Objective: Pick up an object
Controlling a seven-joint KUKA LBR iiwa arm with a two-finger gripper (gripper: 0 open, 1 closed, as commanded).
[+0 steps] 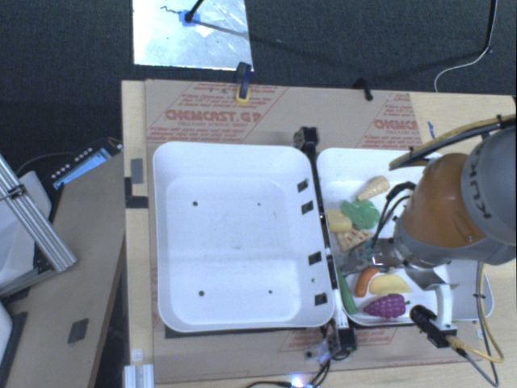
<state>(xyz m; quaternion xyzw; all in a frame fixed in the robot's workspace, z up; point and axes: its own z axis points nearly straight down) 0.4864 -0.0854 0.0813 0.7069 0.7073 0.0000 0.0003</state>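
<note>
The right bin [339, 162] holds several toy foods. A cream piece [373, 188] lies at the back, with a green piece [361, 213] and a tan block [339, 221] in front of it. Nearer the front are an orange-red sausage [366, 280], a yellow piece [390, 283], purple grapes [385, 305] and a thin green stick [346, 292]. My gripper [361, 258] hangs low in the middle of this pile, just above the sausage and below the tan block. The grey and orange arm [448, 208] hides the bin's right part.
The left bin [174, 217] sits beside the right one, with a black divider with clips [317, 217] between them. A cable and connector [432, 326] hang near the right bin's front edge. Cardboard lies beneath both bins.
</note>
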